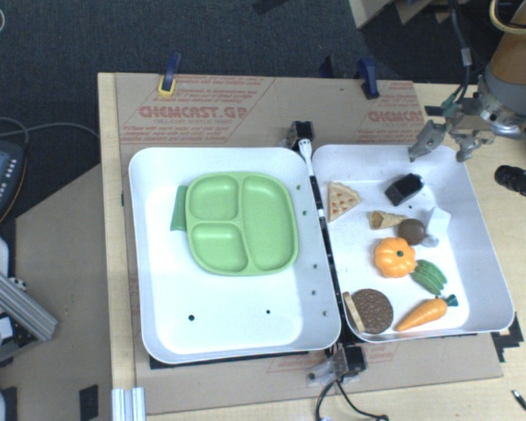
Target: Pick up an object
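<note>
Camera view, looking down at a slant on the bench. We see the gripper [442, 142] at the upper right, poised over the far rim of the right bin [489, 261]; its two fingers stand apart, open, with nothing between them. One fingertip [418, 150] lies toward the bin's middle, the other toward the arm.

Relative to the gripper, we place the contents of the right bin as follows. Nearest, just below and slightly left of the fingertips, lies a small black block [404, 188]. Further below and to the left we find a triangular pizza slice [341, 201] near the bin's left wall. Below the black block lie a tan cone-shaped piece [386, 220] and, touching it, a brown rounded object [411, 231], with a pale grey object [437, 220] just beside that. Lower still sit an orange pumpkin [394, 257] and, just beside it, a green leafy vegetable [430, 276]. Farthest from the gripper, along the near edge of the bin, lie a carrot [424, 313] and a dark round cookie-like disc [372, 310].

Well to the gripper's left and below it, the left bin [158, 261] holds a green divided plate [242, 223] with three compartments. Both bins rest on a brown board [245, 103] held by clamps at its far edge.
</note>
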{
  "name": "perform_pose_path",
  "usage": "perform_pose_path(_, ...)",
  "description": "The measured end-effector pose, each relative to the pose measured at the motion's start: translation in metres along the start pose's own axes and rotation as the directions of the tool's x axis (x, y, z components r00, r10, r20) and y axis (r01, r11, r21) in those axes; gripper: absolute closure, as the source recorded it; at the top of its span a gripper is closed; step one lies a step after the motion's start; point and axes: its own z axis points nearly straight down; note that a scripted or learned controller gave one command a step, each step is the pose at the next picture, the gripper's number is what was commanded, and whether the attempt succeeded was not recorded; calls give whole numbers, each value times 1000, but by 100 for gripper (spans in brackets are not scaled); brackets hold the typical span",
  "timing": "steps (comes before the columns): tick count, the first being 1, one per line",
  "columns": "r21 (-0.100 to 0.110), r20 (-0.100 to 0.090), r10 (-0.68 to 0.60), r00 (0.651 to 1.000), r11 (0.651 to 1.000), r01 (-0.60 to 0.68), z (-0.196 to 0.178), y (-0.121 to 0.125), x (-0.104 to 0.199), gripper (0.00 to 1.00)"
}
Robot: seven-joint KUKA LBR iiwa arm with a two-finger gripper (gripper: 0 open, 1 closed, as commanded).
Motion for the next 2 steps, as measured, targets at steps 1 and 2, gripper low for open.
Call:
perform_pose_path(1,5,-1,0,1000,1000,0,50,-10,5,0)
perform_pose_path(2,4,-1,-2,1000,1000,2,103,-10,6,0)
